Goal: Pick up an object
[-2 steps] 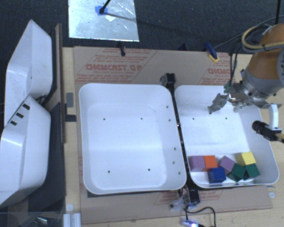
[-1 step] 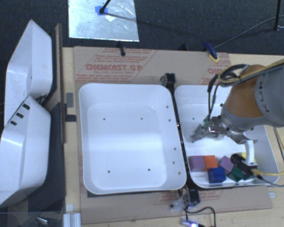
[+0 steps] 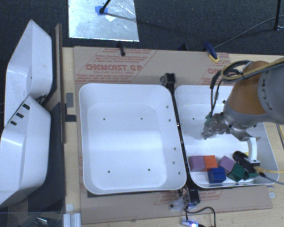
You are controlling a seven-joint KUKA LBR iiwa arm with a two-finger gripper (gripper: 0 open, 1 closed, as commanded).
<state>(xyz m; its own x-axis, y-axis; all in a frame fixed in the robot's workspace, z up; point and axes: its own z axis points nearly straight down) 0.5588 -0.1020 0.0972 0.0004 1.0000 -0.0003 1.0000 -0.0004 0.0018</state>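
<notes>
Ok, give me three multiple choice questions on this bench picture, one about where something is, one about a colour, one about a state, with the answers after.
1. Where do the small blocks lie?
A. middle of the left bin
B. near edge of the right bin
C. on the cardboard outside the bins

2. What colour is the block between the two purple ones?
A. orange
B. yellow
C. white

3. How does the gripper stand to the blocks?
A. pressed onto the blue block
B. apart from them, farther back in the right bin
C. over the left bin

Answers: 1 B, the blocks cluster along the right bin front wall. 2 A, the orange block sits between them. 3 B, the gripper is clear of the cluster.
</notes>
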